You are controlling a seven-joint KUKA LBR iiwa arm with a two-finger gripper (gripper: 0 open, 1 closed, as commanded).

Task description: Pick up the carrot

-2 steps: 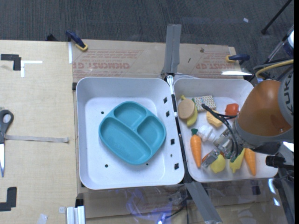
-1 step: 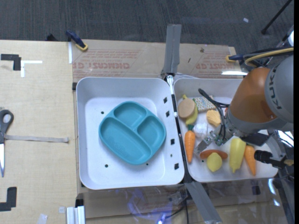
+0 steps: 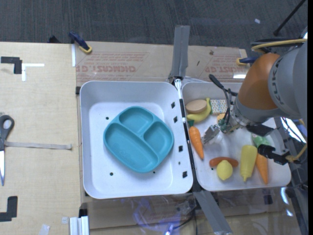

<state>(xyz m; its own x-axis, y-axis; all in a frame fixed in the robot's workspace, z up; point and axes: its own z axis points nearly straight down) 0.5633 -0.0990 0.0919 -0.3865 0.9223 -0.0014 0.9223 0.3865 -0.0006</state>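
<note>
Pale wood table (image 3: 34, 111); brown cardboard sheet (image 3: 127, 62) under two white bins, dark carpet (image 3: 122, 9) at 12 o'clock. Scissors (image 3: 4, 131) at far 9 o'clock. Left bin (image 3: 88, 146) holds a teal divided plate (image 3: 139, 139). Right bin (image 3: 210, 180) holds a carrot (image 3: 196, 142) against its left wall, a second carrot (image 3: 262, 167) at 4 o'clock, corn cob (image 3: 248, 161), lemon (image 3: 224, 170), sausage (image 3: 218, 161), banana (image 3: 199, 114). Gripper (image 3: 212, 133) just right of the near carrot; fingers slightly parted, grasping nothing.
</note>
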